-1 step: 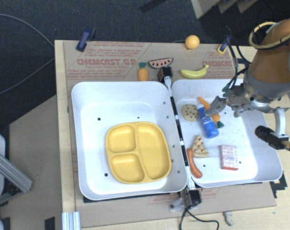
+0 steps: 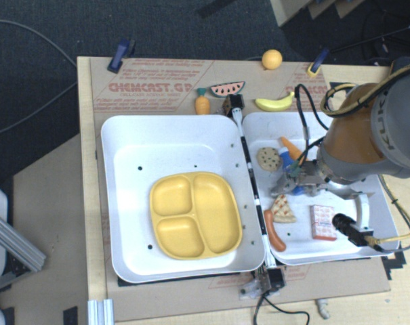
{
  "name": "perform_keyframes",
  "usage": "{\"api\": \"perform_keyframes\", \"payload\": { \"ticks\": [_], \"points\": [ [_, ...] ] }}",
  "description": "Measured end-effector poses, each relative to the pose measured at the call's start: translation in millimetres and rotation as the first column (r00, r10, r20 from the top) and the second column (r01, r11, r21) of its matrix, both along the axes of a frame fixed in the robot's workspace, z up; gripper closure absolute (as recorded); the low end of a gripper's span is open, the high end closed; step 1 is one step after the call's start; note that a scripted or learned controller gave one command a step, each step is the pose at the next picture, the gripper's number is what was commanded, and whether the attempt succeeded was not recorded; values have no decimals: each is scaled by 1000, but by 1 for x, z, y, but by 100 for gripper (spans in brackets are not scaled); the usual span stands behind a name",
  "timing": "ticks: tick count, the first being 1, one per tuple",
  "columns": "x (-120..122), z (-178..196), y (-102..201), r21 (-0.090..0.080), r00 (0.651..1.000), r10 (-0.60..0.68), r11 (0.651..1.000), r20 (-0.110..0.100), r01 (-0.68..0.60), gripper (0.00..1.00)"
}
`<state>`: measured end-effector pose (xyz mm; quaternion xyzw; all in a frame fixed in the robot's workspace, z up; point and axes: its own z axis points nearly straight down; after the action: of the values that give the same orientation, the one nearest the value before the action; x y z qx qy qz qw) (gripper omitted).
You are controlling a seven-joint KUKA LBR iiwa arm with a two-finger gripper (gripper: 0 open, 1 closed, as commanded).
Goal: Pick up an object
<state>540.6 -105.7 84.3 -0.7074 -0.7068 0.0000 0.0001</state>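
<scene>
- The gripper [image 2: 293, 180] hangs low in the right bin [image 2: 374, 246], over its left half. Whether it is released or clenched cannot be told from this view; nothing is seen held.
- Candidates for picking lie close round it: a pizza slice [image 2: 282, 209] just below, a cookie [image 2: 268, 158] just up and to the left, an orange carrot-like piece [image 2: 291, 147] just above.
- Risk, as a judgement: with items crowded this tightly, closing may catch two at once or nudge the pizza slice aside, giving a failed or unstable pick.
- A sausage [image 2: 273, 230] lies further below, hard against the bin's left wall; the wall would likely block a clean grasp there.
- A pink-and-white packet [image 2: 322, 221] sits down and to the right; its print is too small to read.
- Well to the left, a yellow divided plate [image 2: 194, 214] rests in the left bin [image 2: 123, 147].
- Farthest up, beyond the bins, lie a banana [image 2: 275, 102] and a watermelon slice [image 2: 228, 88]; the board [image 2: 150, 80] there reads "CHEMCAST GP" in red.
</scene>
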Motion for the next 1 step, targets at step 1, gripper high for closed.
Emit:
{"api": "perform_keyframes", "payload": {
  "ticks": [1],
  "points": [
    [46,0,-33,-1,1000,1,1000,1,-1,0]
  ]
}}
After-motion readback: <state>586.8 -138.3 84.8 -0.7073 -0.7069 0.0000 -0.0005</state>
